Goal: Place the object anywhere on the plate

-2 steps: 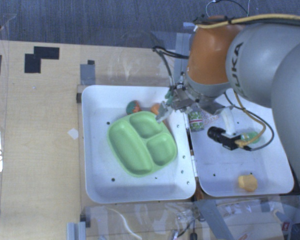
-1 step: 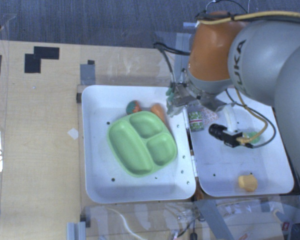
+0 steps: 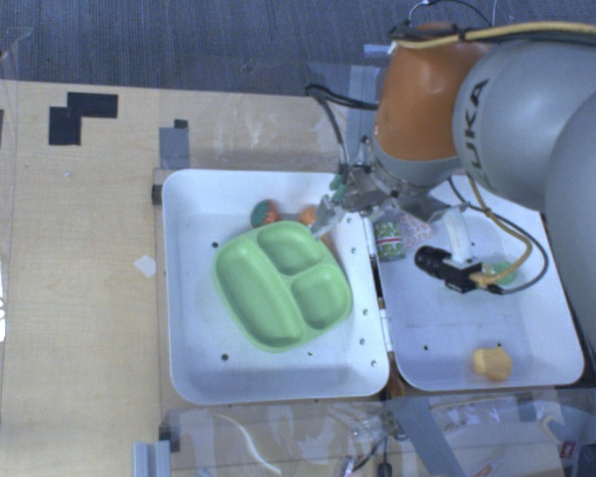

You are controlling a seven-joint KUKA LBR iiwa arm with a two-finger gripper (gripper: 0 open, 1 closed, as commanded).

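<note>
Green plate (image 3: 278, 286) sits mid left bin (image 3: 189, 356); the gripper (image 3: 328, 210) hangs at that bin's far right corner beside an orange piece (image 3: 307, 215), its opening impossible to tell.

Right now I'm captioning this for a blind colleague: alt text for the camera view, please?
The arm's claw hangs at the far right corner of the left bin, just past a green three-part plate; a small green-red item and an orange one lie by it. The right bin holds a yellow lump and a speckled packet.
</note>
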